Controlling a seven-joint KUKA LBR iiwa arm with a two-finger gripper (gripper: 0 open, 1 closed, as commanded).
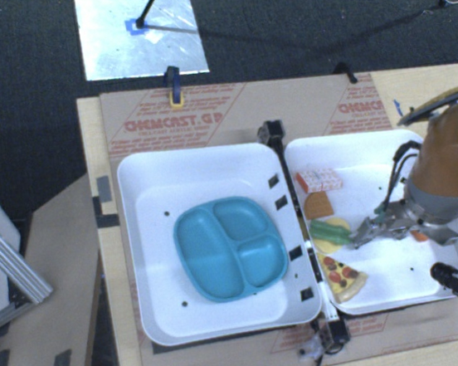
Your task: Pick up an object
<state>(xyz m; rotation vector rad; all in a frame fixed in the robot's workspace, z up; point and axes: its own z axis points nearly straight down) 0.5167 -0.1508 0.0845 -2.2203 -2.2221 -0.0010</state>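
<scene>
In the right bin (393, 282), several toy foods lie along the left side: a red and white box (319, 179), a brown toast piece (319, 205), a green vegetable (329, 229) with a yellow piece (327, 245) under it, and a pizza slice (343, 277). My gripper (360, 237) is low in this bin, its tip right beside the green vegetable's right end. Nothing is visibly held. The arm's orange band (452, 161) is above the bin's right side.
The left bin (147, 230) holds a blue divided plate (229, 247). A black divider with clips (293, 211) runs between the bins. A small orange item (420, 236) lies under the wrist. A black fitting (447, 276) sits at the right bin's near right corner.
</scene>
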